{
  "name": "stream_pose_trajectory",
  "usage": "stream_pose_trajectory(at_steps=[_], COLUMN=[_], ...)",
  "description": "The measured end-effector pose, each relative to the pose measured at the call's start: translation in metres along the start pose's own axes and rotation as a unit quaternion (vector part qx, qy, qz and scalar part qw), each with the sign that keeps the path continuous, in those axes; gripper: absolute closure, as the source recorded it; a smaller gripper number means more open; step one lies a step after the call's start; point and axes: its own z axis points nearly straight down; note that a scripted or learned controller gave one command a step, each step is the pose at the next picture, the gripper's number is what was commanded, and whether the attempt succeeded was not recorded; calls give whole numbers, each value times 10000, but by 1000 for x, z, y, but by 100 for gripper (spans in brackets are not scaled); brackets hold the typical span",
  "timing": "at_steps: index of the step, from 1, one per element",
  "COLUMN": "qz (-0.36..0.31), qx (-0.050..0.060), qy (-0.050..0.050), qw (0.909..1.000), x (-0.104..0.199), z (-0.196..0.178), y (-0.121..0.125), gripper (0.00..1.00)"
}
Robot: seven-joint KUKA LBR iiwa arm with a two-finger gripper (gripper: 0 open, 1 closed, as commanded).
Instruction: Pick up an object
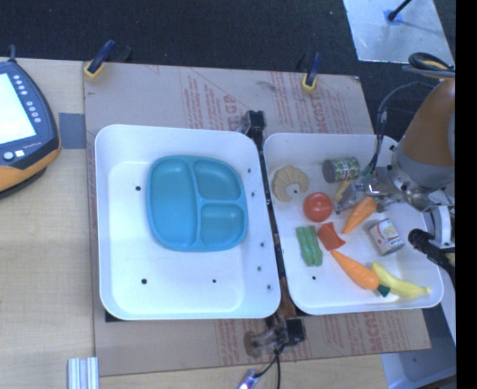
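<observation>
Dark carpet is running behind the wooden table point(36, 258), which is carrying a cardboard sheet and two white bins side by side. I am reaching in from the right over the right bin point(335, 302), and my hand point(359, 191) is sitting low among the toys there; its fingers are too small and tangled with the clutter for me to be telling whether they are apart or together.

Right at my hand, an orange carrot piece point(358, 214) is lying, touching or nearly so. It is looking like light, stiff toy plastic, tapered and smooth, so I am judging it likely to squirt out unless I am pinching across its thicker middle. Just beyond my hand a small green can point(341, 169) is lying on its side, liable to roll. Just past the carrot piece from my hand a red tomato point(317, 207) is sitting, round and slippery by the look of it. A longer carrot point(355, 270) and a yellow banana point(402, 283) are lying nearer the front rim, well apart from my hand.

Far off in the left bin point(121, 294) a blue divided plate point(197, 203) is resting.

My wrist is blocking whatever is lying directly beneath it, and my arm is being cut off at the right.
</observation>
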Motion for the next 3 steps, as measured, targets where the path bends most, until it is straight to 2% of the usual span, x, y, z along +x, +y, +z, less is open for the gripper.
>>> stream_pose_trajectory(at_steps=[1, 2, 3], qz=[-6, -2, 2], qx=[-3, -19, -17], qy=[-8, 3, 4], qw=[10000, 10000, 10000], x=[-1, 63, 154], z=[-11, -112, -139], y=[1, -58, -6], gripper=[100, 100, 100])
